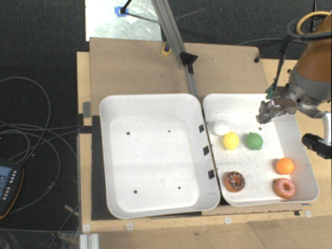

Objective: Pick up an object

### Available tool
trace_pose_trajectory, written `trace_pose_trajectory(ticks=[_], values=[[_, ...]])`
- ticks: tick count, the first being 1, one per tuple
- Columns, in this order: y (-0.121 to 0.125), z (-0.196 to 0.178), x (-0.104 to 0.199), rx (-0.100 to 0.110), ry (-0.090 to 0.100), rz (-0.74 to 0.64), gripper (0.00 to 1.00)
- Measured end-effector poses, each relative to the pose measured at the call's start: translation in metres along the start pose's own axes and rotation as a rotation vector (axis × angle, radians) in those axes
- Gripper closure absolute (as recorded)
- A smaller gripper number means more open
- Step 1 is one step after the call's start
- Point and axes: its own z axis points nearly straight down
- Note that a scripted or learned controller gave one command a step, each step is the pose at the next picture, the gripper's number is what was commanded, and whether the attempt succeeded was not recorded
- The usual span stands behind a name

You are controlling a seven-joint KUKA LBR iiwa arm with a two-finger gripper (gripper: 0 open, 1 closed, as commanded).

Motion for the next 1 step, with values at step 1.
trace_pose_trajectory(ticks=[1], values=[[0.0184,0.0173,0.0500,0.003,0.001,0.001,1.00]])
